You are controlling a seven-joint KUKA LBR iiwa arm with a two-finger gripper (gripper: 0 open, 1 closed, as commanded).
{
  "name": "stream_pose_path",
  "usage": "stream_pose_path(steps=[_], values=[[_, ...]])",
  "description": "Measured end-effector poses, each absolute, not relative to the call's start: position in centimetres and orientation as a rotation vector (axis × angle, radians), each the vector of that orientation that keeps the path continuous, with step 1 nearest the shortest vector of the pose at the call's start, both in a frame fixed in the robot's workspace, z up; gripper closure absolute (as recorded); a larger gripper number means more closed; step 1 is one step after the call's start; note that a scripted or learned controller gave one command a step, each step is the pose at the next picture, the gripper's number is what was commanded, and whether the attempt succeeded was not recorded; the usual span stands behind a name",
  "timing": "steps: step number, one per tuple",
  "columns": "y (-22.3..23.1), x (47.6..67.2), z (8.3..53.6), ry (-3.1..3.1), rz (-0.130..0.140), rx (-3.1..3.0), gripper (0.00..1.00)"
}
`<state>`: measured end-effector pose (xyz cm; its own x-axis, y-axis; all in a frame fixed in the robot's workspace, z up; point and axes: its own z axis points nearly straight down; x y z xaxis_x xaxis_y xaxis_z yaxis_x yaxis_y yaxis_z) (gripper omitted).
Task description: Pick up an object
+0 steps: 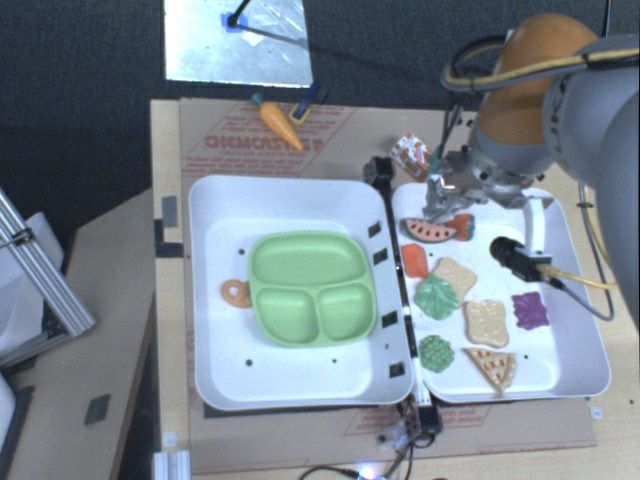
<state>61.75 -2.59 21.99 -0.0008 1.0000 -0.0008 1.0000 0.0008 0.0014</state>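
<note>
We see the pincer [443, 205] low over the far end of the right bin [580, 368], its tips just above the watermelon slice [437, 231] — the slice lies right under and a little nearer to us than the tips, on the bin floor. Whether it is apart or together we cannot tell. Nearer than the pincer lie the bread slice [486, 321], the purple piece [530, 310] and the green leaf [435, 297] — to its left sits the green tray [310, 288].
</note>
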Motion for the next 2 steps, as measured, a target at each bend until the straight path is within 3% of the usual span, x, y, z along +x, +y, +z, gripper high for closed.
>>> stream_pose_path(steps=[2], values=[[-2.1, 62.7, 23.6, 2.226, 0.005, 2.213, 1.0]])
